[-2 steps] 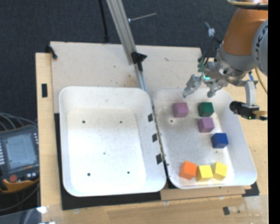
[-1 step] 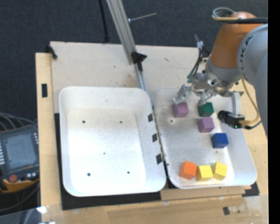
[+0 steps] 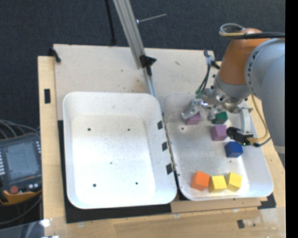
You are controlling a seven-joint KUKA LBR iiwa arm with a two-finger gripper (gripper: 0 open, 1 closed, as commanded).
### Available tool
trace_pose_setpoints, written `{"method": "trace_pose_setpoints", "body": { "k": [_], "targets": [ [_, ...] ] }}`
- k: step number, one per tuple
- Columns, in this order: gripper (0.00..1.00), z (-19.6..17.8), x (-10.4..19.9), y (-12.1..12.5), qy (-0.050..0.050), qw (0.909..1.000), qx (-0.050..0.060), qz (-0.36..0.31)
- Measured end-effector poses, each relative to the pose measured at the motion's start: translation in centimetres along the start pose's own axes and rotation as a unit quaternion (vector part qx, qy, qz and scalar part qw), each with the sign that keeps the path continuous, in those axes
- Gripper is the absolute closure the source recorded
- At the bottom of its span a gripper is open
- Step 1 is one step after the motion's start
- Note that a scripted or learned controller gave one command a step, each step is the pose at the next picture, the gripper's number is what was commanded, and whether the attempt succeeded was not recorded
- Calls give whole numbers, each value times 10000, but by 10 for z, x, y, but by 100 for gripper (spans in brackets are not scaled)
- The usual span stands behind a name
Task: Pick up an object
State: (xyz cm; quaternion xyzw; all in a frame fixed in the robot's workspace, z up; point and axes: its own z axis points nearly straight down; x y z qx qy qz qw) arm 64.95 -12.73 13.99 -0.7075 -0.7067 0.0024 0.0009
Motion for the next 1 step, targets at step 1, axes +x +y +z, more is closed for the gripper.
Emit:
{"method": "trace_pose_setpoints", "body": {
  "k": [1],
  "targets": [
    [0, 45, -1, 0, 0, 10000, -12, 10]
  ]
}}
